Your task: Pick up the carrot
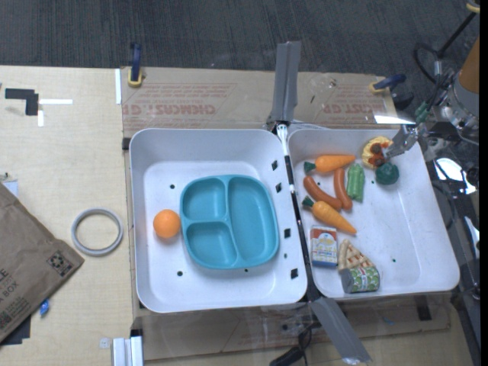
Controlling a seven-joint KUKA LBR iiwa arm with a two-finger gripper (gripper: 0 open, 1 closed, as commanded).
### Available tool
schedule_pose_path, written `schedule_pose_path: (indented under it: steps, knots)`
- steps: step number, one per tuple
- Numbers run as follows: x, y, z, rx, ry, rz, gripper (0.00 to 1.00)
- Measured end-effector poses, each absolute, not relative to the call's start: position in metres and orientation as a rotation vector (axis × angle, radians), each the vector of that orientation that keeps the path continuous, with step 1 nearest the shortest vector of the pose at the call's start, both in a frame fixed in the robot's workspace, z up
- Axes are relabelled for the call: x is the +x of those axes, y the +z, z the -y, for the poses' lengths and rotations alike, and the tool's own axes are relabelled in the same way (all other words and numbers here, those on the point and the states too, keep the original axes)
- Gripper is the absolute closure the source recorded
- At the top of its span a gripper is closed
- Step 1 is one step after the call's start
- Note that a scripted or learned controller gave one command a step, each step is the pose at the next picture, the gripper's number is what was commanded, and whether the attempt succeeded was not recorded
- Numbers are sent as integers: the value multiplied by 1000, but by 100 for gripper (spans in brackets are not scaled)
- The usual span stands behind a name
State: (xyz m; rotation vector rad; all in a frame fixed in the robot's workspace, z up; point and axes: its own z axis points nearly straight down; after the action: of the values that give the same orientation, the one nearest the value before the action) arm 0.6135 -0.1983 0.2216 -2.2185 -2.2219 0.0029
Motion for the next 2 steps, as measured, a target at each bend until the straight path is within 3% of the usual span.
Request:
schedule_pose_path:
  steps: [1,2]
  knots:
    - [659,158,145,-2141,3,2298,0]
    - [650,92,111,-1837,0,2550,0]
